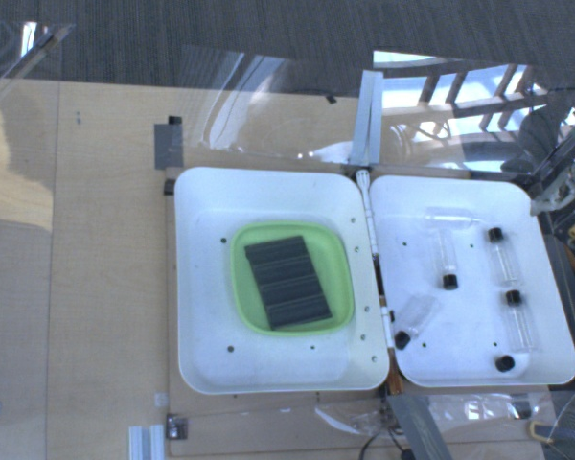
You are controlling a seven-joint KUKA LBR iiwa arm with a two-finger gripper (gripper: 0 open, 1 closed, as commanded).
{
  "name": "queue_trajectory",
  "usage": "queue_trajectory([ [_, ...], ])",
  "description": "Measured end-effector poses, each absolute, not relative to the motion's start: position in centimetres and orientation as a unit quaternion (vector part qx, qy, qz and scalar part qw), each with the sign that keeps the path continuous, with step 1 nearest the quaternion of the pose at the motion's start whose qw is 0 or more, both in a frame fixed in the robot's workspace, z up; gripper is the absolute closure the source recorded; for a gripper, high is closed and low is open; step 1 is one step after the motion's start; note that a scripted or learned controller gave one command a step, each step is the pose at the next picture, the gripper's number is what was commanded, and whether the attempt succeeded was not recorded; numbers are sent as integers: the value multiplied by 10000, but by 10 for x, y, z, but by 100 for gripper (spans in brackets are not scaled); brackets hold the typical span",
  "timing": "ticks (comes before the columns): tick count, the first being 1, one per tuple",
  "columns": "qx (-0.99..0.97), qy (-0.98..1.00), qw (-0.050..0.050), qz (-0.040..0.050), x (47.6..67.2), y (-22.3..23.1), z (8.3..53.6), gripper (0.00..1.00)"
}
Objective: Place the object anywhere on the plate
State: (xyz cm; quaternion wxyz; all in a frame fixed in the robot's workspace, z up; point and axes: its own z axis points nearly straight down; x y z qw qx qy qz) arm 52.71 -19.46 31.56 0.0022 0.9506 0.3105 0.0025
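The dark ribbed slab lies flat on the green plate, wholly inside its rim and turned a little askew. It is well apart from the tool, in the bin farther from it. Judged from how things lie, the placing looks done, if this slab is the object meant.

It looks stiff and flat, probably light, with grooves running across its top. The grooves should give some bite, but a low, thin piece like this offers little height to grip. The best hold would be across its narrower width, on the two long edges near the middle, so that it does not tip.

The plate sits in the middle of the left bin, with bare white floor all round it. The right bin, the one nearer the tool, holds several clear vials with black caps (small, round and likely to roll and slip), scattered apart from one another.

The tool sits at the right margin of the counter, past the nearer bin's far corner, among dark hardware. I cannot tell how far open it is or whether it has hold of anything.
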Motion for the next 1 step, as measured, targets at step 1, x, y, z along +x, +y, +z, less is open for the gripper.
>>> queue_trajectory([
  [1, 9781, 2083, 17, 22, 597, -204, 272, 0],
])
